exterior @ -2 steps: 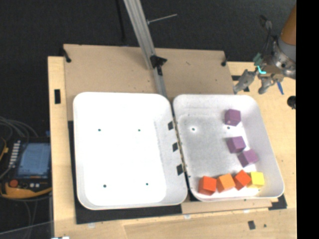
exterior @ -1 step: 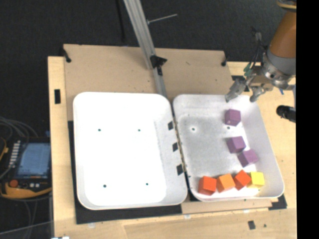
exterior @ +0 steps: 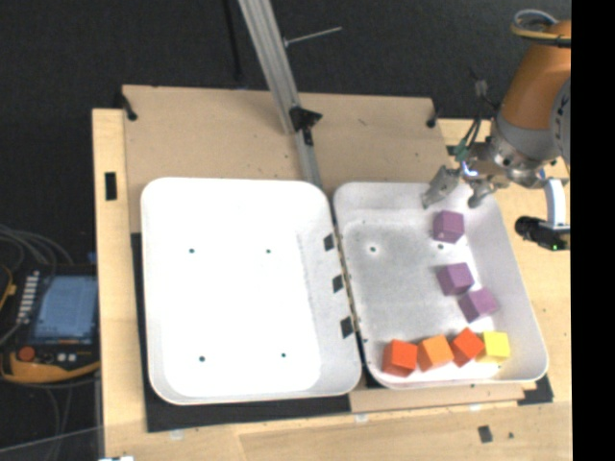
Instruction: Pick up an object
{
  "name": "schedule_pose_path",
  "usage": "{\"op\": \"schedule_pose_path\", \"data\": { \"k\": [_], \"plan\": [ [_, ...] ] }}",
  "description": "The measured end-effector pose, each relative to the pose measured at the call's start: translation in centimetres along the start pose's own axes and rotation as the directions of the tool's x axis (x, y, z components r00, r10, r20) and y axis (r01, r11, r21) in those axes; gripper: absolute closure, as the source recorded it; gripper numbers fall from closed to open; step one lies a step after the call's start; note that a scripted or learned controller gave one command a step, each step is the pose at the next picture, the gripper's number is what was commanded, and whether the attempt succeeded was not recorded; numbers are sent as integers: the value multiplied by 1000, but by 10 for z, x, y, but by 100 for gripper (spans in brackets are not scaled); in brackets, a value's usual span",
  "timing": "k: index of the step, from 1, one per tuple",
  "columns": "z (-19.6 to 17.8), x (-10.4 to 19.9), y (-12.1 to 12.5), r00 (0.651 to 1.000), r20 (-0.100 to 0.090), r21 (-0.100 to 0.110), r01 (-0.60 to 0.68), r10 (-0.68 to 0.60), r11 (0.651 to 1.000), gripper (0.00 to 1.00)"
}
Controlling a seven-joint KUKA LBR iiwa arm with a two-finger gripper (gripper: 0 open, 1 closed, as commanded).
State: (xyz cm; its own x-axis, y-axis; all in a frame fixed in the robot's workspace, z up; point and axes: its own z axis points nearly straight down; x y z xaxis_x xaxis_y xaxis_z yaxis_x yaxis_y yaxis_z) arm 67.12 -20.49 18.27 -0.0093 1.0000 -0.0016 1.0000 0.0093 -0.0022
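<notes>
My gripper [exterior: 455, 192] hangs over the far edge of the right bin [exterior: 384, 229], its two fingers spread apart with nothing between them. Just below it in the bin lies a purple cube [exterior: 448, 226]. Two more purple cubes [exterior: 455, 277] [exterior: 479, 303] lie further toward the front. Along the bin's near wall sit a row of blocks: a red-orange cube [exterior: 401, 356], an orange cube [exterior: 435, 351], another red-orange cube [exterior: 468, 345] and a yellow cube [exterior: 497, 344].
The left bin [exterior: 235, 286] lies beside the right one. A slanted metal post [exterior: 274, 60] rises from behind the bins. A small screen device [exterior: 62, 313] with cables sits off the bench at the left.
</notes>
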Motion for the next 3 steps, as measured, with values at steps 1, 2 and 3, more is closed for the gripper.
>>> {"op": "schedule_pose_path", "data": {
  "k": [1,2,3],
  "plan": [
    [44,4,-6,1000,0,0,-1,1,1000,0],
    [29,3,-4,1000,3,-8,1,-1,1000,100],
    [-16,4,0,1000,1,-9,-2,2,1000,100]
  ]
}}
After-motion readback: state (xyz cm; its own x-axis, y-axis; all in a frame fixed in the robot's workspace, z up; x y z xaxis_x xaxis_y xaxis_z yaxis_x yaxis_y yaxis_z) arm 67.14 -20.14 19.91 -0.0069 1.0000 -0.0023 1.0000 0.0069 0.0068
